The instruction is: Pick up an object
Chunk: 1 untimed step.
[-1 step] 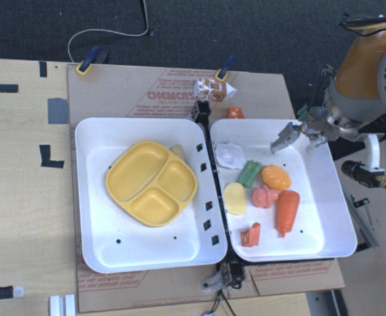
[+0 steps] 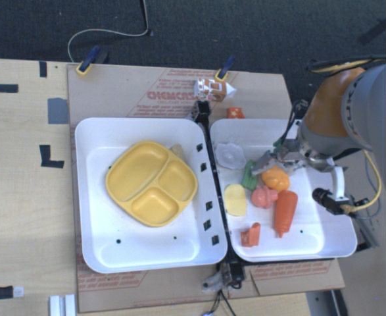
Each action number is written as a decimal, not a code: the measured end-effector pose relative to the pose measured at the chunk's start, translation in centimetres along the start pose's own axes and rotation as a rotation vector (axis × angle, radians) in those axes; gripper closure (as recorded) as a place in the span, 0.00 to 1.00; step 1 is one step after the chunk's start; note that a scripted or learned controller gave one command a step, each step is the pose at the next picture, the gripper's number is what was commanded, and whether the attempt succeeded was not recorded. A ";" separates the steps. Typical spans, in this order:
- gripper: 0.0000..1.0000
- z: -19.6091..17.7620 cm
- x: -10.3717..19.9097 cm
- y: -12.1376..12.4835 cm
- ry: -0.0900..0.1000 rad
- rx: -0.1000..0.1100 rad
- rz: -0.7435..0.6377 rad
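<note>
The right bin (image 2: 331, 242) holds several toy foods. An orange round fruit (image 2: 275, 178) lies near its middle, with a pink piece (image 2: 264, 197) just below it and a green piece (image 2: 248, 175) to its left. An orange carrot (image 2: 285, 212) lies lower right of those. A pale yellow lemon (image 2: 235, 199) and a small red-orange piece (image 2: 250, 235) lie toward the bin's left side. A clear cup (image 2: 231, 155) sits at the upper left. My gripper (image 2: 283, 160) hangs right above the orange fruit, at its upper edge. Nothing is visibly held.
The left bin (image 2: 94, 242) holds a yellow divided plate (image 2: 152, 183). A small orange item (image 2: 235, 113) sits at the right bin's far rim, and a small packet (image 2: 214, 89) lies on the cardboard behind. The arm's orange band (image 2: 331, 104) looms over the right bin's far right corner.
</note>
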State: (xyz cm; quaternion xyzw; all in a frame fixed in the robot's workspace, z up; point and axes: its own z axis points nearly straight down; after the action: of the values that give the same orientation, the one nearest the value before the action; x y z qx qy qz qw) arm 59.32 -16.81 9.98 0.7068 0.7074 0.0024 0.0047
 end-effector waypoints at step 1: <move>0.00 0.9 5.4 0.6 -0.001 -0.003 -0.002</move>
State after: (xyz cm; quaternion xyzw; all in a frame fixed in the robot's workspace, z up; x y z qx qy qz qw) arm 59.89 -11.46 9.05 0.7059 0.7082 0.0032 0.0064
